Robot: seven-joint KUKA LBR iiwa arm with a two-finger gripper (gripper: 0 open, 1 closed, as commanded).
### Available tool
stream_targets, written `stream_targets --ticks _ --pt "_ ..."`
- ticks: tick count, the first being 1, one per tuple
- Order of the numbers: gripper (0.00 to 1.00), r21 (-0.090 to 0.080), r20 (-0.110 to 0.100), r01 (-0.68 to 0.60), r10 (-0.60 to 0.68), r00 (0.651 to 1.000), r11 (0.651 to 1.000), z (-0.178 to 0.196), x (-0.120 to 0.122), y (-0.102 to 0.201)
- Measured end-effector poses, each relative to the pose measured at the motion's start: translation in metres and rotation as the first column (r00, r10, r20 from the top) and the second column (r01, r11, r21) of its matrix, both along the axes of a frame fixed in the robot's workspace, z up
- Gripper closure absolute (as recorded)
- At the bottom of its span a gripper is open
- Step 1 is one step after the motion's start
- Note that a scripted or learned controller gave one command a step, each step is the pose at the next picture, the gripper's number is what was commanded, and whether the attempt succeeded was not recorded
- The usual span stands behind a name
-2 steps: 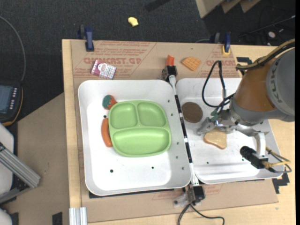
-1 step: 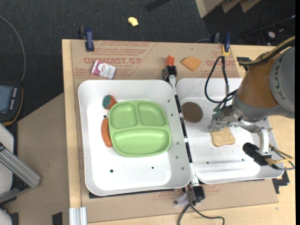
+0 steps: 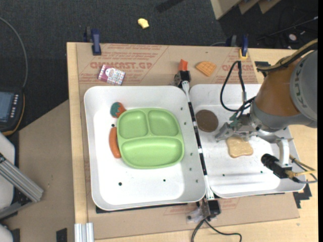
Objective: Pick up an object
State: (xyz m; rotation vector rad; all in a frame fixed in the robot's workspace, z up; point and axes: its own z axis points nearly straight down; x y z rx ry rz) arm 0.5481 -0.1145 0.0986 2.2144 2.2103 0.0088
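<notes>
Tan and flat, a toast-shaped piece lies on the floor of the right bin, just below the gripper. Whether the jaws are spread or closed cannot be told from above. A round brown disc sits near the bin's left wall. In the left bin, a glossy green divided plate has an orange sausage shape touching its left edge.

Bench bears two white bins, waffle piece, small patterned packet.
</notes>
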Motion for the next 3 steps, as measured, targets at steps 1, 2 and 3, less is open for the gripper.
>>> stream_targets --ticks 1,2,3 --pt "0.0 0.0 -0.002 -0.003 0.003 1.0 1.0 0.077 0.06 -0.045" --pt "0.0 0.009 -0.023 -0.001 0.001 1.0 1.0 -0.007 0.013 -0.022" --pt "1.0 0.004 -0.011 -0.001 0.001 1.0 1.0 0.009 0.017 -0.023"
